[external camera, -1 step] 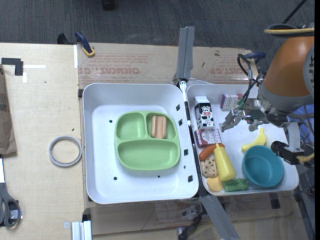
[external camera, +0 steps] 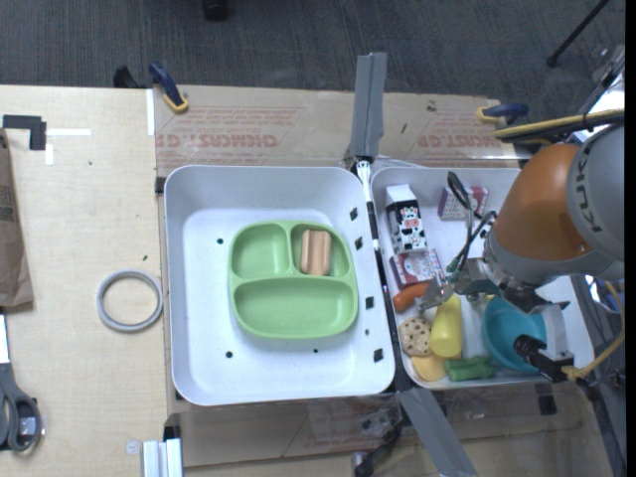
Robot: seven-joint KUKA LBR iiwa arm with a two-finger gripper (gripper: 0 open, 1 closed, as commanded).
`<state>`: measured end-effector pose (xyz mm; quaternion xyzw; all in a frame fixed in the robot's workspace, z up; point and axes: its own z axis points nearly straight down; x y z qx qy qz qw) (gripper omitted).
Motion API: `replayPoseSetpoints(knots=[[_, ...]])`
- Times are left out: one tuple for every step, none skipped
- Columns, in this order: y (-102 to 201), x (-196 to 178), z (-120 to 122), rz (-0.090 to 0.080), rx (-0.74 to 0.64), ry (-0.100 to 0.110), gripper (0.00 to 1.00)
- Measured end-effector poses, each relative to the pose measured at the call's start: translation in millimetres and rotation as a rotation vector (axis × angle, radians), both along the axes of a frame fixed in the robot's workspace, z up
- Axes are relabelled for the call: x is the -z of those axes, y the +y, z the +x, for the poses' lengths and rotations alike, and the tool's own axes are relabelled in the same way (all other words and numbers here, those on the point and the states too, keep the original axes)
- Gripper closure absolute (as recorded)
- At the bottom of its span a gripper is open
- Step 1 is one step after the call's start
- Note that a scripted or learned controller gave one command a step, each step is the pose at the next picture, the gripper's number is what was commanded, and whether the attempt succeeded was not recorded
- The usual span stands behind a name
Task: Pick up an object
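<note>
My gripper [external camera: 440,292] hangs low over the right bin [external camera: 388,182], under the orange wrist band. It sits right by an orange carrot [external camera: 408,295] and the top of a yellow banana-like toy [external camera: 447,330]. Close around it lie a pink packet [external camera: 418,264], a cookie [external camera: 415,337] and a black-and-white milk carton [external camera: 404,223]. From this angle I see nothing clearly held.
A blue bowl [external camera: 509,332], a green piece [external camera: 467,369], a yellow slice [external camera: 427,368] and a spoon [external camera: 458,191] crowd the right bin. The left bin [external camera: 189,296] holds a green divided plate [external camera: 288,311] with a sausage [external camera: 315,251]. A tape ring [external camera: 130,299] lies on the bench.
</note>
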<state>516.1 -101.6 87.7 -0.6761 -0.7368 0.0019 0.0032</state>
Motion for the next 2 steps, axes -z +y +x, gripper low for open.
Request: replayPoseSetpoints(knots=[[-2,-4,-1,0.002,0.005,0.008,1.0],[46,-184,13,-0.003,-0.034,-0.007,1.0]])
